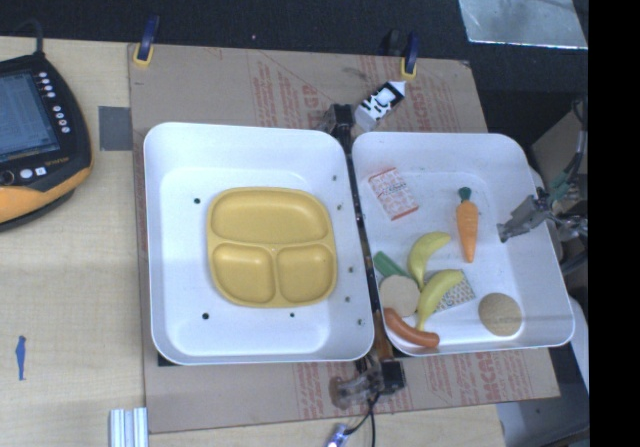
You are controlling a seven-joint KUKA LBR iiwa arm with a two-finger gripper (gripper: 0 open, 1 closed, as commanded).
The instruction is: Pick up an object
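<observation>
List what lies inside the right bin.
Right bin holds a carrot, two bananas, a sausage, a round cookie and a card; overlapped pieces stay partly hidden.

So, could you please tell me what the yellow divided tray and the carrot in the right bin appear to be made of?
The yellow divided tray looks like moulded plastic with a matte finish: one even colour, smooth rounded compartment edges, only soft highlights. The carrot seems to be a plastic toy: flat uniform orange, a plain green top and a smooth surface, though at this size rubber or painted wood cannot be ruled out.
</observation>
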